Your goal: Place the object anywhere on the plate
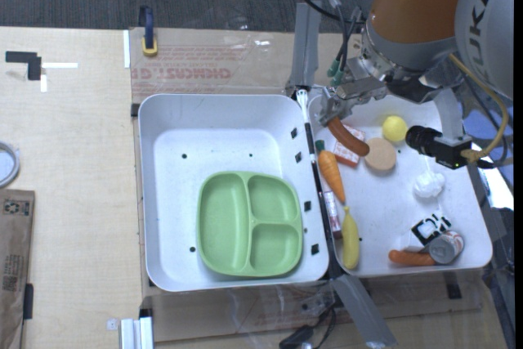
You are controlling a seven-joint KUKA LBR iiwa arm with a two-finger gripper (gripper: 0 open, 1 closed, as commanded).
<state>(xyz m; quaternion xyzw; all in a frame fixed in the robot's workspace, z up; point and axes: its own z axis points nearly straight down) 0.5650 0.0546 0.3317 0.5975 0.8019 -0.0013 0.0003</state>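
**Pick not made yet: gripper low at the right bin's far-left corner, plate bare**

Task's thing isn't settled from this view. Candidates all sit in the shallow white right-hand bin (482,229): reddish-brown hot-dog-shaped piece (349,138) closest to the tool, long orange carrot (330,175) just below it along the left wall, round tan disc (380,154), small yellow ball (394,127), yellow banana (350,236) near the front-left corner, crumpled white lump (428,185), a second orange carrot-like piece (411,258) touching a silver can (446,247) at the front right

Sausage piece: short, smooth, lying tilted, one end pointing up toward the tool; looks rigid plastic, likely easy to pinch across its width

Grey two-finger gripper (325,110) hangs at the bin's back-left corner, just above that sausage end. Jaw opening: cannot tell, cabling and the wrist body mask the tips. Nothing visibly between them

Pale green three-compartment plastic plate (250,223) lies in the white left-hand bin (163,176), toward its front, nothing on it

Judgement: grasp phase. Next needs a clean close on one item, lift clear of the divider between the bins, carry left and forward, release over any compartment
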